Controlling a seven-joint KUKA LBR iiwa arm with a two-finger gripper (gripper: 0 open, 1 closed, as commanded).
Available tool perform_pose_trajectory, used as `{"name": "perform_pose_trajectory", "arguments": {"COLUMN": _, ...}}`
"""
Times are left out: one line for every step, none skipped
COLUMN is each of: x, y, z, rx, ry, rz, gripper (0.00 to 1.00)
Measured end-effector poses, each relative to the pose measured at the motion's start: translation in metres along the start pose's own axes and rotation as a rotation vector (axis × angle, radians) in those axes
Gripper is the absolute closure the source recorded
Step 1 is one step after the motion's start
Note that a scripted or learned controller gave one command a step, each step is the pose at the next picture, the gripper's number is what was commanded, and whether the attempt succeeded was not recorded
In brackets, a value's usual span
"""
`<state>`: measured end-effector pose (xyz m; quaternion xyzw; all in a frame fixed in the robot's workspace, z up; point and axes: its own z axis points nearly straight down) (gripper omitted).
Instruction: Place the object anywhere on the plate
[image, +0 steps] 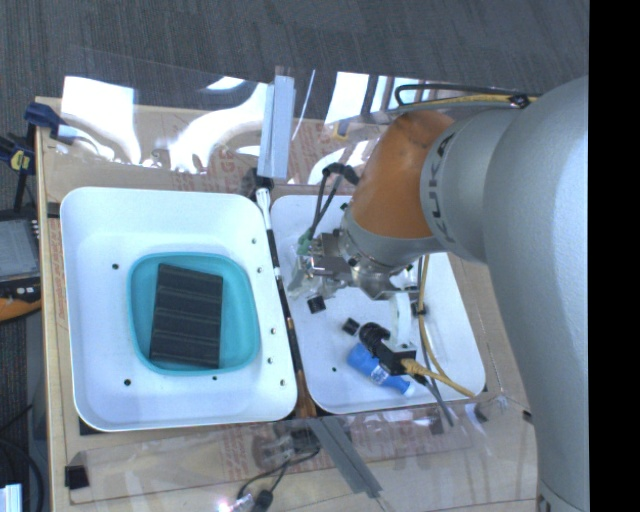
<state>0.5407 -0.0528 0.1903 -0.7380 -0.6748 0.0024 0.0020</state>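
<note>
A black ridged rectangular block (187, 315) lies flat on the teal plate (243, 330), which sits in the middle of the left white bin (90, 230). The block lies well inside the plate's rim. My gripper (318, 272) hangs over the back left part of the right white bin (455, 345), close to the divider between the bins. It is well to the right of the block and not touching it. The wrist and orange band hide much of the gripper from above.
A small blue cylinder-like thing (378, 368) lies near the front of the right bin, below the wrist. The grey arm covers the right bin's far right side. Cables and clamps lie along the bench's front edge (300, 445).
</note>
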Motion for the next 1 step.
{"name": "perform_pose_trajectory", "arguments": {"x": -0.0006, "y": 0.0001, "z": -0.0002, "rx": -0.001, "ry": 0.0, "rz": 0.002, "gripper": 0.0}}
